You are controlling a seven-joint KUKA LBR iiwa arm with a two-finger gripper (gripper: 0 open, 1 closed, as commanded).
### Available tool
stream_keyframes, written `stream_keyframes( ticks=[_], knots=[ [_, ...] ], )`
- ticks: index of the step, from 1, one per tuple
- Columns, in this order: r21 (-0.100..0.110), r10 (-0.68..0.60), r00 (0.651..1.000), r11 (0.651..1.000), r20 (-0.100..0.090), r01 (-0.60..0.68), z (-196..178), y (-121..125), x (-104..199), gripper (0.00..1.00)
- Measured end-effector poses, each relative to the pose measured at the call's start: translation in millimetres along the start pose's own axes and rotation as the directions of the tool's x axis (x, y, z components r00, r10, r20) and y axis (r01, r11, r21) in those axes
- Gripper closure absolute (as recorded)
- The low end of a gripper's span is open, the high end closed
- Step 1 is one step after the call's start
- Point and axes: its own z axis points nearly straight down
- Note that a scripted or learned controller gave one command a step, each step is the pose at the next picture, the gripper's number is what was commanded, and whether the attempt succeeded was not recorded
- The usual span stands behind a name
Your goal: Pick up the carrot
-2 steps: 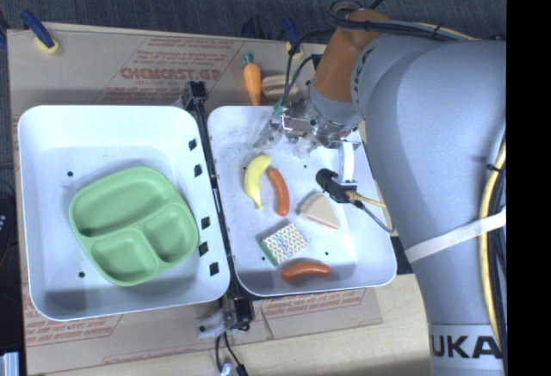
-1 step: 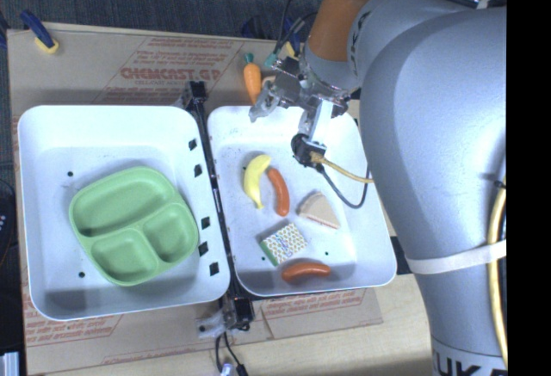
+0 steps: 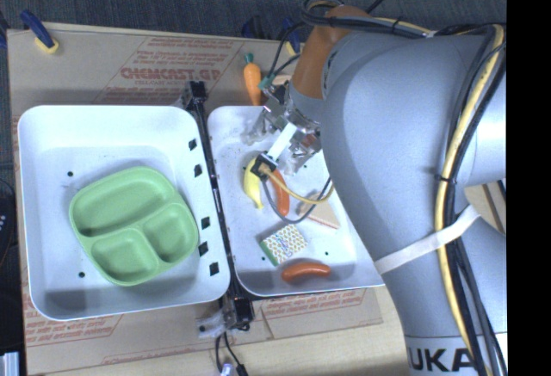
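Carrot [image 3: 251, 80] is outside the right bin [image 3: 225, 194], lying on the cardboard just past the bin's far rim, green top pointing away from the bin. Nothing is touching it. There's also a thin orange piece [image 3: 280, 190] inside the right bin, touching the banana [image 3: 252, 182]; could be a second carrot-like toy, can't tell.

Gripper [image 3: 282, 135] sits low over the far half of the right bin, near the banana end, well short of the carrot on the cardboard. Can't tell whether the claw is spread or pinched, it's a clutter of metal and cable from this angle. Nothing is visibly between its tips.

Rest of the right bin: checkered block [image 3: 285, 242] and tan wedge [image 3: 320, 214] toward the near side, sausage-like red-orange piece [image 3: 305, 270] at the near rim. Left bin [image 3: 43, 151], beside the right bin, holds a green divided plate [image 3: 131, 224].

Progress, as I read it: no pick is done. If the target is the carrot on the cardboard, reach, grasp and lift are all left.
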Motion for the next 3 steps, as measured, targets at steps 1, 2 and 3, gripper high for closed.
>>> stream_keyframes(
  ticks=[1,2,3],
  knots=[
    [0.005,-0.007,1.0,1.0,0.001,0.007,-10,-1,1,1.0],
    [-0.002,0.102,0.995,0.995,-0.001,-0.102,-98,-79,-9,1.0],
    [-0.003,0.284,0.959,0.959,-0.002,-0.284,-148,-120,14,1.0]
  ],
)
